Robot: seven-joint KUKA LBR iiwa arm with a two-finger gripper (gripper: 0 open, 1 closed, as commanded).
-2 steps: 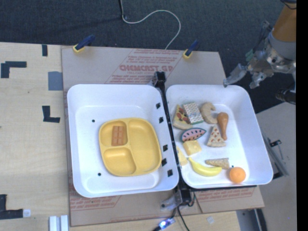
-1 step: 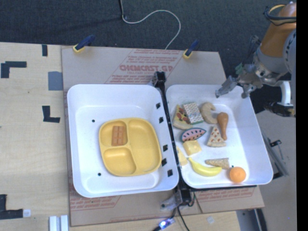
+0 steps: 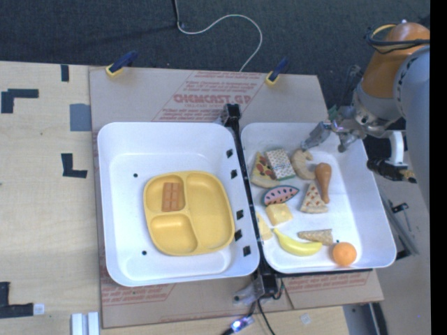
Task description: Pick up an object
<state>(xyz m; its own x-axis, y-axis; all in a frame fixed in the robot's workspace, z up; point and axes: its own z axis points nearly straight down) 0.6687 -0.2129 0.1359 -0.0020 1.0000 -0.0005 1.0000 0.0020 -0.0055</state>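
The right bin point(image 3: 374, 208) holds several toy foods: a pizza slice point(image 3: 263, 170), a checkered block point(image 3: 281, 162), a pale curved piece point(image 3: 302, 162), a brown drumstick point(image 3: 323, 176), a watermelon slice point(image 3: 279, 194), a cheese cube point(image 3: 279, 214), a wedge-shaped slice point(image 3: 314, 199), a banana point(image 3: 295, 244) and an orange point(image 3: 343, 254). My gripper point(image 3: 328, 140) hangs over the bin's back right corner, just above the curved piece and the drumstick. Its fingers are spread open with nothing between them.
The left bin point(image 3: 126, 152) carries a yellow divided plate point(image 3: 202, 215) with a brown bar point(image 3: 172, 195) in its back compartment. A black divider point(image 3: 241, 180) runs between the bins. The arm's grey and orange wrist point(image 3: 387, 68) rises at the right.
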